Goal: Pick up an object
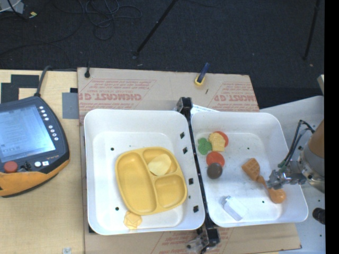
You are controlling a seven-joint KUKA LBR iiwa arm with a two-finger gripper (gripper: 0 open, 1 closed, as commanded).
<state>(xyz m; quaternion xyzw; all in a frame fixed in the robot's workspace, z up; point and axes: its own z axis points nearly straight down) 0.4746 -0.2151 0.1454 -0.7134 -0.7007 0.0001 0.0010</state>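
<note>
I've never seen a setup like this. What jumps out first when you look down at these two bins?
The big yellow divided tray in the left bin catches the eye first, with a pale chip-like piece in one of its compartments. In the right bin, a cluster of small colourful toy foods sits near the divider. The gripper reaches in at that bin's right side, beside an orange piece.

Bright bins, dark background

Even overhead light blows out the white bins (95,142) a bit; floor behind is nearly black, shadows soft, whole frame slightly grainy and soft.
</note>
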